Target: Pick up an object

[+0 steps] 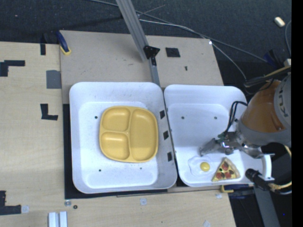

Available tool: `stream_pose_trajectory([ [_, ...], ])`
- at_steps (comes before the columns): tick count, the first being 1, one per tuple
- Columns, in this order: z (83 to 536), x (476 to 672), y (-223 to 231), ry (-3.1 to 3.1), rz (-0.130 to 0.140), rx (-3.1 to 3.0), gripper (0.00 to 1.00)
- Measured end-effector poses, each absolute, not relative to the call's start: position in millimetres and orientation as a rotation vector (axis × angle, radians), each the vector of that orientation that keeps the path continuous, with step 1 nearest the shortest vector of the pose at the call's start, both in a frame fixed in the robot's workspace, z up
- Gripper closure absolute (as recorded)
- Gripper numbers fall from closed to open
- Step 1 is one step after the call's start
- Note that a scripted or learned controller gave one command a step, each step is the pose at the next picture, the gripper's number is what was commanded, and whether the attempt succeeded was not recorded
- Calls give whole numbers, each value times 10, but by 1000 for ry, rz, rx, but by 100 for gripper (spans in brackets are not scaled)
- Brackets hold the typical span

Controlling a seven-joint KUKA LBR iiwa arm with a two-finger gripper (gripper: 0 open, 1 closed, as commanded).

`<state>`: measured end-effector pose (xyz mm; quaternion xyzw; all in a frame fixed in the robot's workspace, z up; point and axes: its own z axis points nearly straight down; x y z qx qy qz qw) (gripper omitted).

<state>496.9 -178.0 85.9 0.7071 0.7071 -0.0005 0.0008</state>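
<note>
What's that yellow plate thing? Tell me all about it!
The yellow tray looks like smooth plastic, squarish with rounded corners. Raised ridges split it into three sections: two smaller ones on the left, one long one on the right. It lies flat, right side up, slightly turned, in the middle of the left white bin. All its sections look bare.

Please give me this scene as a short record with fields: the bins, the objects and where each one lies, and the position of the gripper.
left bin: holds a yellow divided plate, lying flat
right bin: holds a toy fried egg and a toy pizza slice, side by side at its near edge
gripper: low in the right bin, just above the toy fried egg
held object: none seen between the fingers
</note>
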Motion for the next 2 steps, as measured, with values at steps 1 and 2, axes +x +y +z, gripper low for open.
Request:
stream_pose_trajectory([
  [1,982,4986,-1776,2219,4,2216,100],
  [2,1421,5008,-1835,2221,1,2219,100],
])
